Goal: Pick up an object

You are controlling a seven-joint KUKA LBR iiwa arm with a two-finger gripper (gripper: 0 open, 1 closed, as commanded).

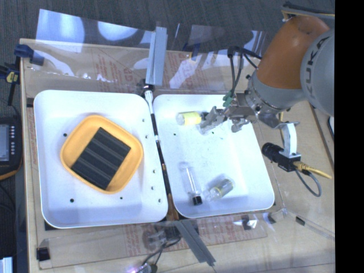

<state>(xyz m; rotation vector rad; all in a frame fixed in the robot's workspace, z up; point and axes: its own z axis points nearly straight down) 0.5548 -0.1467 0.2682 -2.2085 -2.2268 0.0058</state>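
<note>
Yellow-capped vial (190, 118) lies just left of the gripper (223, 120), whose spread fingers grip nothing.

Part of a brand name can be read on the grey housing of the arm (321, 67) at the right edge of the view: dark capital letters run down it, of which "UK" can be made out, the rest being cut off. Faint reddish print is seen on the clear sheeting (193, 67) behind the bins, but it cannot be read. A small screen (7, 142) at the left edge is too blurred to be read.
</note>
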